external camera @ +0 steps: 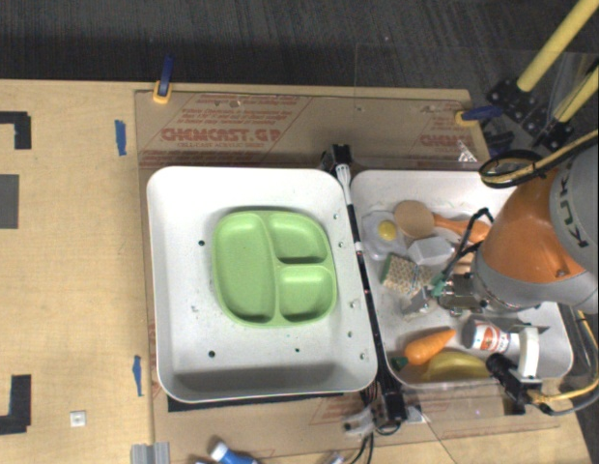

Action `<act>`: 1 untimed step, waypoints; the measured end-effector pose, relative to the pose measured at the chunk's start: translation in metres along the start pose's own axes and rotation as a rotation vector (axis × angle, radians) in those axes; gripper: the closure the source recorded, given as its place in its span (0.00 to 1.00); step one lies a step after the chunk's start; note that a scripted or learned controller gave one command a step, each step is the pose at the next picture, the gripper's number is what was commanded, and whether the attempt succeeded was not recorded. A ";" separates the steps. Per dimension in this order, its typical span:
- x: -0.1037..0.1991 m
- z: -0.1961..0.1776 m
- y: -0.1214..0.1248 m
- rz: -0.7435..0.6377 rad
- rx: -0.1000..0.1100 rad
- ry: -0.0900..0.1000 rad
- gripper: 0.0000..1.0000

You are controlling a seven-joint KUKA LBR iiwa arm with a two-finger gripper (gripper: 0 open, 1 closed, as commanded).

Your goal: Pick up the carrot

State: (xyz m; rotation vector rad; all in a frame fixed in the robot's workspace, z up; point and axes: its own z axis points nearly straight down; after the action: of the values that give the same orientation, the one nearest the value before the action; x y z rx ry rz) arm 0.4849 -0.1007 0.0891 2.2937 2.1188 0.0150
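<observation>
Camera view shows the carrot [427, 344] lying flat on the floor of the right bin [560, 351], close to that bin's near wall, so the pick is judged not yet made: nothing is seen lifted and the whole task remains. The claw [452, 293] sits under the orange band of the arm [531, 245], above the middle of the same bin; how far it is open, and whether it has hold of anything, cannot be told (the wrist covers most of it). From the claw, the carrot lies toward the near edge and slightly to the left, near but apart. A yellow banana-like item [456, 363] lies touching or just beside the carrot on its near side, and a small white bottle [495, 339] with a red label lies just to the carrot's right. Beyond the claw, toward the far wall, sit a wooden spoon [420, 218], a yellow piece [387, 230] and clear wrappers [408, 276]. Open room is tight: the near wall and the divider between bins bound the carrot on two sides, leaving approach mainly from above. Left of the claw, past the divider, the left bin [174, 259] holds a green sectioned plate [275, 266].
</observation>
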 end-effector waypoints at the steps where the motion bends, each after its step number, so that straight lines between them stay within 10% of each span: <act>1: 0.004 0.000 -0.003 -0.271 0.011 0.000 0.00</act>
State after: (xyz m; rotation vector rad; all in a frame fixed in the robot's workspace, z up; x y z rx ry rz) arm 0.4818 -0.0964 0.0890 1.9907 2.4141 -0.0008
